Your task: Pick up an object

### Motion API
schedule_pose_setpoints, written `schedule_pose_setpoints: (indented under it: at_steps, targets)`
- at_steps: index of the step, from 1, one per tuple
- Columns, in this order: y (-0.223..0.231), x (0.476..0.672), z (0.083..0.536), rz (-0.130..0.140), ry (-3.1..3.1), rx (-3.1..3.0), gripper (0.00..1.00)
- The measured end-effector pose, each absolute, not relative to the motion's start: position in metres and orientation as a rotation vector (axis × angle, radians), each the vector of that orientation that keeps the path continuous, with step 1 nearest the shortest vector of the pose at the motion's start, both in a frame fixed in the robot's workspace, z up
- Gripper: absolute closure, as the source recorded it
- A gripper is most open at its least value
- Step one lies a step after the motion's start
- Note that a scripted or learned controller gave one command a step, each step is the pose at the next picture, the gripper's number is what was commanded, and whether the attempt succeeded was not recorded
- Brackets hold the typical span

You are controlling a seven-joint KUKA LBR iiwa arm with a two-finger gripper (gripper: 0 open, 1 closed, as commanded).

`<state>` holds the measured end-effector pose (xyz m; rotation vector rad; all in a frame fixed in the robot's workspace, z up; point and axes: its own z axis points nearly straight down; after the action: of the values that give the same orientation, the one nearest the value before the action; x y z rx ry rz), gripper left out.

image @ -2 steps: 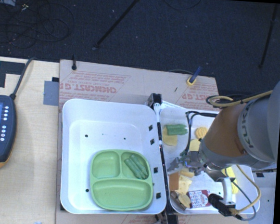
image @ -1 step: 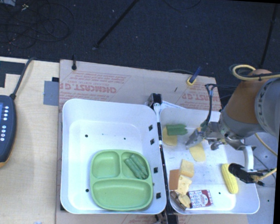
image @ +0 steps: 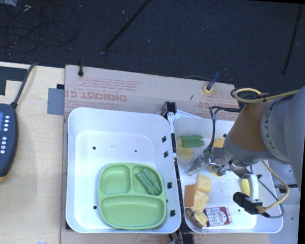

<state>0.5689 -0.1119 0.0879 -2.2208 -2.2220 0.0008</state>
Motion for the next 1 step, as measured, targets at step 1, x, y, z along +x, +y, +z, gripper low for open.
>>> schedule_pose_setpoints:
  at_steps: [1]
  targets:
    - [-0.0792,0.6462,0.0880,-0.005,-2.227,-2.217,0.00]
